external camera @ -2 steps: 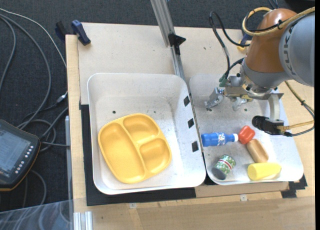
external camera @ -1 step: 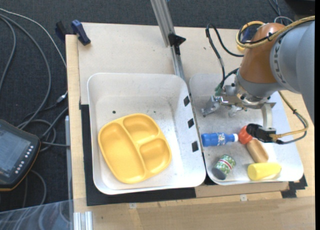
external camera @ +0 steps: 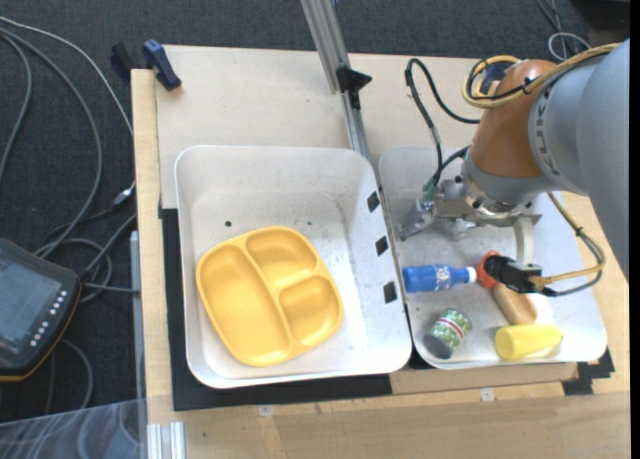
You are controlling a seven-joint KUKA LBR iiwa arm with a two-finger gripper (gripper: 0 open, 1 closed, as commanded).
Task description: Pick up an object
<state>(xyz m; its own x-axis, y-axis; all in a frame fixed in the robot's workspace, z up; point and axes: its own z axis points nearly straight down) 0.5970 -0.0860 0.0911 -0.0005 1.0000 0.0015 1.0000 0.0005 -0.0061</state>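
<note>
My gripper [external camera: 437,219] hangs low over the upper middle of the right bin [external camera: 400,169], under the orange band [external camera: 505,137] of the arm. Just below it a blue bottle [external camera: 437,276] with a white cap lies on its side on the bin floor. Nothing shows in the gripper. A green and white can [external camera: 450,330] lies near the front rim. To its right rests a yellow block [external camera: 527,341]. A tool with a wooden handle and a red head [external camera: 508,292] lies to the right of the bottle.
The left bin [external camera: 200,197] holds a yellow divided plate [external camera: 270,292]. A metal pole [external camera: 325,27] slants up from between the bins. Cables [external camera: 425,107] loop off the arm above the right bin. A blue clamp [external camera: 160,62] sits at the bench's far left corner.
</note>
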